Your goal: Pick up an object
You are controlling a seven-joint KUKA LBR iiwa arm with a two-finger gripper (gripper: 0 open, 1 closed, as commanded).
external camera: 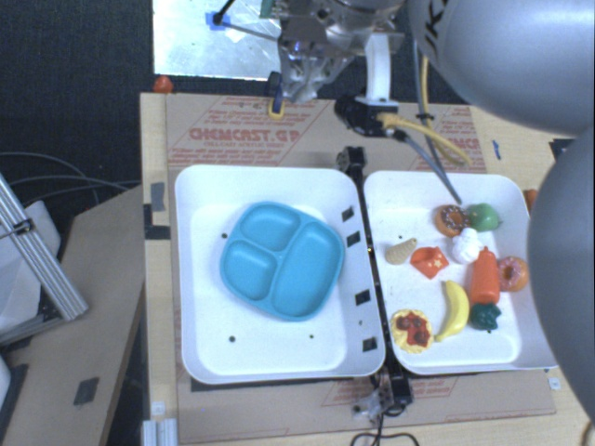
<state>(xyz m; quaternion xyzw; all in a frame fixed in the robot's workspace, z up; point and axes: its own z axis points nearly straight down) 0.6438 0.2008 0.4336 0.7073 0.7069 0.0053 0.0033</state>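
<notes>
My gripper (302, 80) hangs high near the top of the view, over the cardboard behind the left bin (200, 249), with nothing seen in it. The right bin (395, 207) holds toy foods. Among them are a banana (454, 309), an orange carrot (483, 275), a red pepper piece (429, 261), a small pizza (412, 328) and a tan bread piece (402, 250). A brown doughnut (452, 218), a pink doughnut (512, 272), a white garlic bulb (466, 245), a green vegetable (482, 216) and a broccoli (484, 316) lie there too. All of them are far below and to the right of the gripper.
A blue divided plate (282, 260) lies in the left bin. The arm's grey body (521, 35) covers the upper right and right edge. A yellow cable (423, 133) hangs over the back of the right bin. Black clips (358, 240) line the seam between the bins.
</notes>
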